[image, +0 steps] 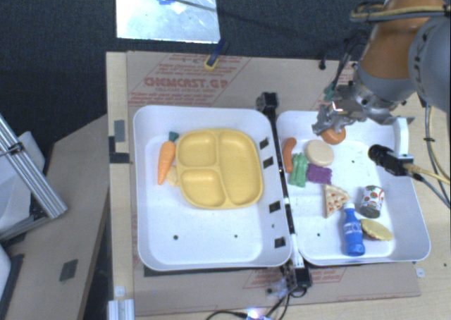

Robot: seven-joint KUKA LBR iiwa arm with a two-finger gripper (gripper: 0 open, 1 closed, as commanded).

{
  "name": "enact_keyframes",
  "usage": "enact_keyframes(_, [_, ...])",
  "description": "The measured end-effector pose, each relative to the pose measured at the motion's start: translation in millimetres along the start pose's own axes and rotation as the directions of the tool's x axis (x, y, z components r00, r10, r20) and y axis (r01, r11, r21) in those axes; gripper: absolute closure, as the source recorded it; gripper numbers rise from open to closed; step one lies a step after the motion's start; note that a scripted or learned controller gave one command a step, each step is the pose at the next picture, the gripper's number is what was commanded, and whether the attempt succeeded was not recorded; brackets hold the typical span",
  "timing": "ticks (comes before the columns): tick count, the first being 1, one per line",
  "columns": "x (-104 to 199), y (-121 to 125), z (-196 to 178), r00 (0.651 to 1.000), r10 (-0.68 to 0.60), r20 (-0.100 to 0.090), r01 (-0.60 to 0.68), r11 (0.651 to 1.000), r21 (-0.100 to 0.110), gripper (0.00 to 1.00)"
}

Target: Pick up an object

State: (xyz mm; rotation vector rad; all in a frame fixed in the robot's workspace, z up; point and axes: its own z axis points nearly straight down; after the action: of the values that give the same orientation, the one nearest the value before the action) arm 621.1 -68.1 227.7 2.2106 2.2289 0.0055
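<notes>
The toys are sorted into two white bins on the desk: the left bin (151, 241) holds a yellow tray (215, 168) and a carrot (165, 161), the right bin (416, 241) a loose scatter, likely kept apart for single grabs. The tool (331, 122) hangs over the right bin's far edge, touching or just above an orange round piece (334, 135); whether it grips, I cannot tell

Your right white bin (416, 241) is crowded with toy food. The left white bin (151, 241) offers open floor below the yellow divided plate (215, 168).
</notes>
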Motion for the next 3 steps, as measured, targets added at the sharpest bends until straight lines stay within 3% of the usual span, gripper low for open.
enact_keyframes(1, [30,46,11,1.0,0.0,0.0,0.0,1.0,-0.001,1.0])
enact_keyframes(3, [26,39,-7,1.0,0.005,0.001,-0.005,1.0,0.002,1.0])
